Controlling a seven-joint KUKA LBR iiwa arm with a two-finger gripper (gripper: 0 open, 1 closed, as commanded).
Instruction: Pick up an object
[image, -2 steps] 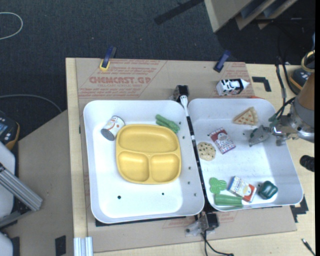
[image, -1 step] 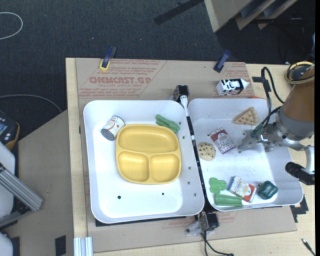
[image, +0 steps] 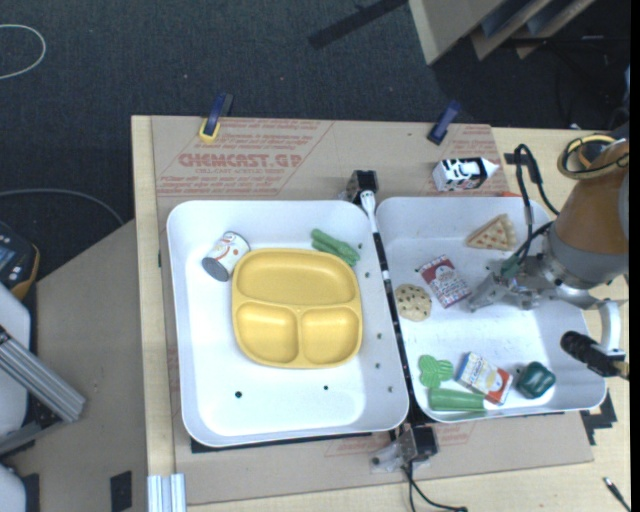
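Observation:
My gripper is low in the right bin, near its middle, reaching in from the right below the arm's orange band. Just to its left lies a red and white packet, close to the gripper but not visibly held. A round cookie sits further left by the bin wall. A pizza slice lies at the back of the bin. Along the front are a green leafy toy, a green stick, a small red and white carton and a dark green piece.
The left bin holds a yellow divided plate, a small can on its side and a green pod. A black and white box rests on the bench behind the right bin. Clamps hold the board's back edge.

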